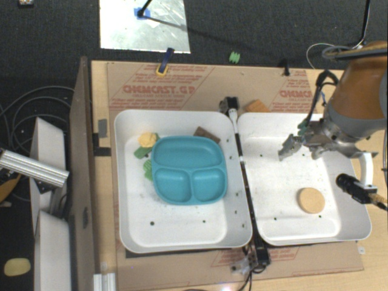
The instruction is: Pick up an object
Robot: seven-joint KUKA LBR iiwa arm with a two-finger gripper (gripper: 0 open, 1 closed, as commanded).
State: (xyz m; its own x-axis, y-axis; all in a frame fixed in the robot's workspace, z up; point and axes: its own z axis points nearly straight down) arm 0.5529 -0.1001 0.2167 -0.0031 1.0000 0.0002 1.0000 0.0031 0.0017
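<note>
Hand: your hand hangs over the upper middle of the right bin; whether it is spread or pressed together, you cannot tell from this angle.
Nearest object: the tan round disc lies flat on the right bin's floor, toward its lower right.
Key relation: the disc sits below and slightly right of your hand in the picture, apart from it; being round, it offers no long axis.
Other objects: a blue divided tray fills the left bin, with a yellow piece beside it.
Judgement: the disc is likely your closest target.
</note>
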